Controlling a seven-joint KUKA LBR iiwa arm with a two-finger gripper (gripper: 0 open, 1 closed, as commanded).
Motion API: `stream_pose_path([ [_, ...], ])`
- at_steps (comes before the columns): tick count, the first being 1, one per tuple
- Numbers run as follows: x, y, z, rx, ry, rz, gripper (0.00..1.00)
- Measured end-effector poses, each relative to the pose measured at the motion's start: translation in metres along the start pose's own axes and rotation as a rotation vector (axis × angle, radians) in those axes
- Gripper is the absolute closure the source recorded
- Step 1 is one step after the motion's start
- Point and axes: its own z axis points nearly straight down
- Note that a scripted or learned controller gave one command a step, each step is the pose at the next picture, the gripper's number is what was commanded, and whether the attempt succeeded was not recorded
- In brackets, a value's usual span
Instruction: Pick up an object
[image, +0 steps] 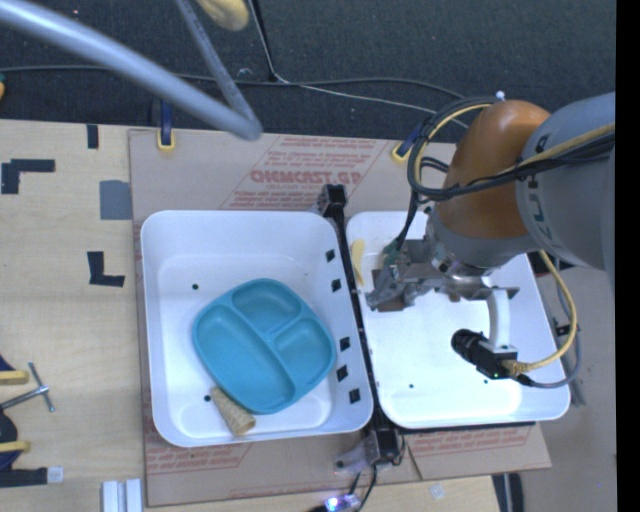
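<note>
Plainly, the arm (520, 180) reached in from the right and hung low over the right bin (470, 400), its gripper (385, 290) down near that bin's left wall, close to the divider between the two bins; whether the gripper was wide, narrow or closed on anything could not be told, since the wrist and cabling hid it from above. A small yellowish object (358, 262) lay in the right bin against that same left wall, just beside the gripper; it seemed the likeliest target, though what it was stayed too small to make out. The left bin (160, 300) held a blue divided plate (265, 343), lying flat near its middle, and a tan cork-like piece (232, 410) touching the plate's lower edge; both sat well apart from the gripper. The step in hand looked like the descent or the close onto the yellowish object, not yet a lift; nothing could be seen carried. The next move would call for a firm close on it and a straight rise clear of the bin wall; so near the wall, a fingertip could catch the rim or nudge the object aside.
</note>
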Motion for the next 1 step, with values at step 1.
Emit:
stream_pose_path([
  [1, 0.0446, -0.0081, -0.0031, -0.001, 0.0, -0.001, 1.0],
])
